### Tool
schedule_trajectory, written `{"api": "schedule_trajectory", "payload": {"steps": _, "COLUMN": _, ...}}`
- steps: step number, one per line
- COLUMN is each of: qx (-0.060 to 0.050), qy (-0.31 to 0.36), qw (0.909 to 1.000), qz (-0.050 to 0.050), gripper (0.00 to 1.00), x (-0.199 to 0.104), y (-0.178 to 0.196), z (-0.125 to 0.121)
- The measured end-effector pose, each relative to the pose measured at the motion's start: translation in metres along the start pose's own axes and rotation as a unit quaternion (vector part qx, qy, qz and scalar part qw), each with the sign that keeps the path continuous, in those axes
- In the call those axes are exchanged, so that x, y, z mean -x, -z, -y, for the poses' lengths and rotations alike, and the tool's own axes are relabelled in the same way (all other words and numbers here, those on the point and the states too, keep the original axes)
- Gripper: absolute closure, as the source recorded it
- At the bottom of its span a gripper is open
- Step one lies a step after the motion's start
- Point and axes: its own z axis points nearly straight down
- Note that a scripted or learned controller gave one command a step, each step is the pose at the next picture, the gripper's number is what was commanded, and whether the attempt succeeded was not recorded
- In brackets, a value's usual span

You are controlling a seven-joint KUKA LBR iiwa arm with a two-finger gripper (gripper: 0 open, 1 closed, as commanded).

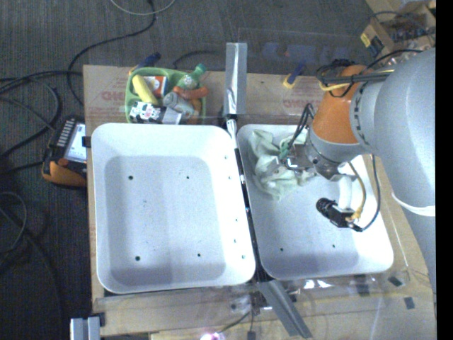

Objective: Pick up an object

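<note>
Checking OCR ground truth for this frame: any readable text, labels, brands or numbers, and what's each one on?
No text can be read with confidence.
Brown cardboard sheet under the bins: faint reddish printing along its top edge, too washed out to read.
Small packages in the green plastic basket: label patches, too small and blurred to read.
Black and orange device at the bench's left: no legible marking.

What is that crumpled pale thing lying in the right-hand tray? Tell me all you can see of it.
It looks like a soft cloth, whitish with a pale green tint, bunched into loose folds rather than spread flat. It lies in the upper left part of the right bin, near the wall shared with the other bin. The arm's gripper is down at its right edge, overlapping the folds; whether it has actually caught the fabric cannot be made out.
</note>
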Motion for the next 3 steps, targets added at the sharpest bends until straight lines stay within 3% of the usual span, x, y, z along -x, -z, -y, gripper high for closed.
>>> {"api": "schedule_trajectory", "payload": {"steps": 1, "qx": -0.011, "qy": 0.031, "qw": 0.9995, "qz": 0.000, "gripper": 0.00, "x": 0.002, "y": 0.016, "z": -0.050}}
{"api": "schedule_trajectory", "payload": {"steps": 2, "qx": 0.002, "qy": 0.036, "qw": 0.9993, "qz": 0.001, "gripper": 0.00, "x": 0.004, "y": 0.001, "z": -0.006}}
{"api": "schedule_trajectory", "payload": {"steps": 3, "qx": -0.012, "qy": 0.114, "qw": 0.9934, "qz": 0.000, "gripper": 0.00, "x": -0.006, "y": -0.002, "z": -0.065}}
